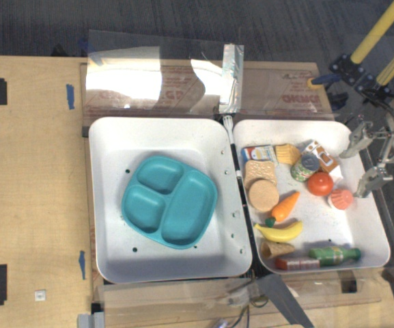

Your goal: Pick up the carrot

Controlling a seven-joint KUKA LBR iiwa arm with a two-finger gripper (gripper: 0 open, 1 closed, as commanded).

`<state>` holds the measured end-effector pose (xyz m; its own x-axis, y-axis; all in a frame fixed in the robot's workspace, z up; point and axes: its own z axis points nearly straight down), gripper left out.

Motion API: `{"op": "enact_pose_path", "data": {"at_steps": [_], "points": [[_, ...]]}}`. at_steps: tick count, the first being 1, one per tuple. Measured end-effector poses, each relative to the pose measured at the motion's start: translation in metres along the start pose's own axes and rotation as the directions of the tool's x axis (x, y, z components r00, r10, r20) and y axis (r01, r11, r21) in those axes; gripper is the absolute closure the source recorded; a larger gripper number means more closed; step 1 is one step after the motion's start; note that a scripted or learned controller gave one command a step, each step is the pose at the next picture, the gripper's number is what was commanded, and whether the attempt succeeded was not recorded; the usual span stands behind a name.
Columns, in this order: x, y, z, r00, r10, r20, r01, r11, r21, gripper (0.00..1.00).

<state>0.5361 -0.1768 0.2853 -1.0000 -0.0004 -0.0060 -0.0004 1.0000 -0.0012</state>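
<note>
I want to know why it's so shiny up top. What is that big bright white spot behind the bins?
In the camera view, that is glare: light bouncing off the clear plastic sheet behind the left bin, washing out what lies under it. The carrot in the right bin is evenly lit and easy to see, while the gripper at the edge looks dim and a little blurry.

Faint reddish lettering showing on the clear sheet (265, 91) lying behind the bins, too blurred for reading, packaging in the right bin (374, 251) bearing no legible print
</note>
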Motion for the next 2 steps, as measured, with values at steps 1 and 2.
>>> {"op": "enact_pose_path", "data": {"at_steps": [1,2], "points": [[0.044,0.050,0.182,1.000,0.030,-0.008,-0.030,1.000,-0.003,0.00],[0.039,0.050,0.168,1.000,0.029,0.006,-0.029,1.000,0.000,1.00]]}}
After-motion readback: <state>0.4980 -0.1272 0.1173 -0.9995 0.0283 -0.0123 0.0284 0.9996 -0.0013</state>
